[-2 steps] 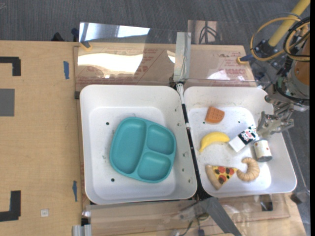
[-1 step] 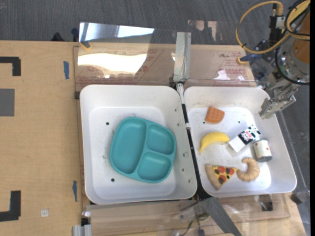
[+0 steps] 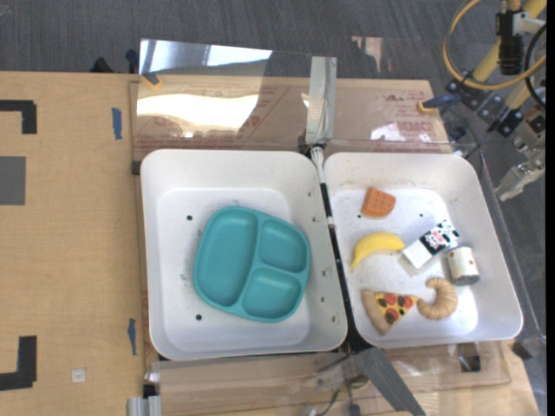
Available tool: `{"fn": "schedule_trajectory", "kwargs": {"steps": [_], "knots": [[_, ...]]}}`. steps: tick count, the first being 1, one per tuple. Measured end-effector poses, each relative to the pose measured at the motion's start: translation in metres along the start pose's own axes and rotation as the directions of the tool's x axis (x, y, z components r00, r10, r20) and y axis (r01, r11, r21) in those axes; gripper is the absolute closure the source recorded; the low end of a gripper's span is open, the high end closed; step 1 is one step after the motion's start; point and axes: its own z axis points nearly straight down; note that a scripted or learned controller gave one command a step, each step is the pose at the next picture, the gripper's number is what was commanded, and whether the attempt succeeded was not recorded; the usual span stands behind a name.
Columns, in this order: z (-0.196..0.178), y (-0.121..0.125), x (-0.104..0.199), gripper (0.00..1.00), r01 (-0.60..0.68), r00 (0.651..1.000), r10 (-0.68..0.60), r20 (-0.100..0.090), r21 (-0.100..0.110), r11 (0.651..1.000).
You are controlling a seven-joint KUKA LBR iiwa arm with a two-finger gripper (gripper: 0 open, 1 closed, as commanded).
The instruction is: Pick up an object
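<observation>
The right bin (image 3: 486, 319) holds several small objects. An orange waffle piece (image 3: 378, 203) lies toward the back, with a yellow banana (image 3: 375, 248) in front of it. A black-and-white carton (image 3: 432, 244) and a silver can (image 3: 463, 265) lie at the right. Near the front are a croissant (image 3: 440, 300) and a pizza slice (image 3: 388, 308). My gripper (image 3: 521, 150) hangs outside the bin, beyond its back right corner, well above and away from all the objects, with nothing seen in it.
A teal divided plate (image 3: 251, 264) lies in the left bin (image 3: 165, 319). A metal divider post (image 3: 321, 102) rises behind the seam between the bins. Yellow cable (image 3: 473, 24) loops at the top right. Cardboard covers the bench on the left.
</observation>
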Motion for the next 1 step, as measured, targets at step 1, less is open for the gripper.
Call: {"fn": "schedule_trajectory", "kwargs": {"steps": [1], "knots": [[-0.0551,0.0128,0.006,1.0,-0.213,0.977,0.213,-0.001,0.002,0.977]]}}
